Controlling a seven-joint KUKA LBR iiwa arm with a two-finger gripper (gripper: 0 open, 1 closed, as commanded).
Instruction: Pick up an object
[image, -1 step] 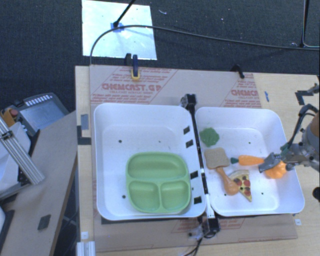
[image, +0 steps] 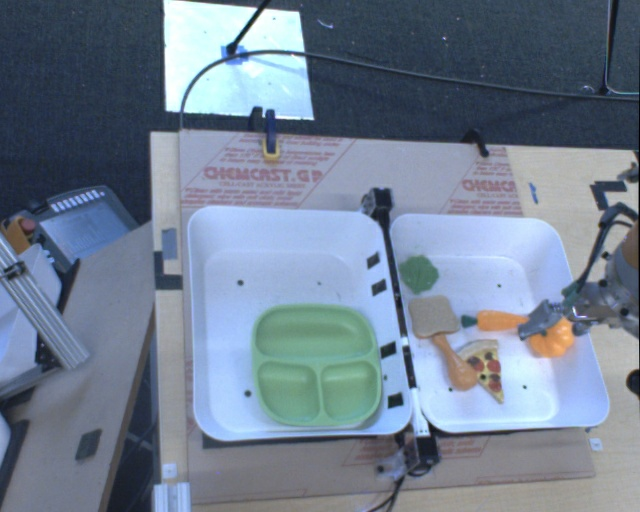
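Observation:
My gripper (image: 545, 322) hangs low over the right side of the right bin (image: 478, 222), reaching in from the right. A rounded orange toy fruit (image: 556, 344) lies directly under and against it; whether it is gripped is unclear. Just left of the gripper lies a toy carrot (image: 497, 321). Further left are a brown bread slice (image: 434, 316), a drumstick (image: 456, 366), a pizza slice (image: 487, 368) and a green lettuce leaf (image: 419, 271).
The left bin (image: 290, 216) holds a green divided plate (image: 318, 366). A black divider with clips (image: 392, 300) runs between the bins. Grey equipment (image: 70, 235) stands on a side table at the far left.

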